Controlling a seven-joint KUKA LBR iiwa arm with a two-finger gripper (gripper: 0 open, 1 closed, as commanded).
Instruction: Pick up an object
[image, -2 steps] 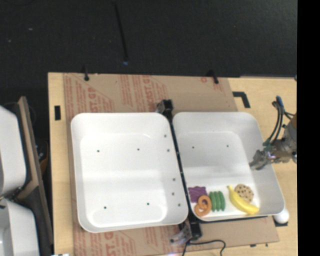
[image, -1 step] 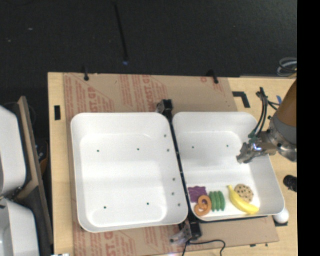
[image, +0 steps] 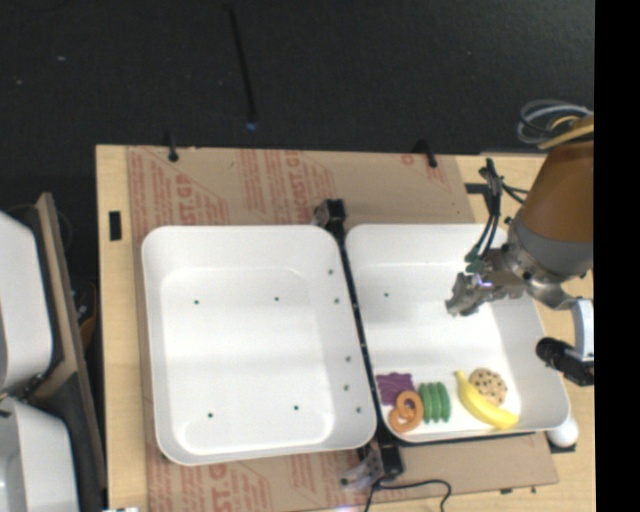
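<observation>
Gripper (image: 466, 297) hung over the right bin (image: 420, 260), well apart from the banana (image: 487, 407) (finger state indiscernible). Risk: the crowded toys could spoil a descent.

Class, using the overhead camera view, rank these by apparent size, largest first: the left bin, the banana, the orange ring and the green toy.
1. Left bin
2. Banana
3. Orange ring and green toy: they look about alike, so no ranking between them.

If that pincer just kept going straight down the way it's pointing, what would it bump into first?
Probably the bare white floor of the right bin. The pincer points down over it, apart from the toys along the near edge, though depth is hard to judge.
</observation>
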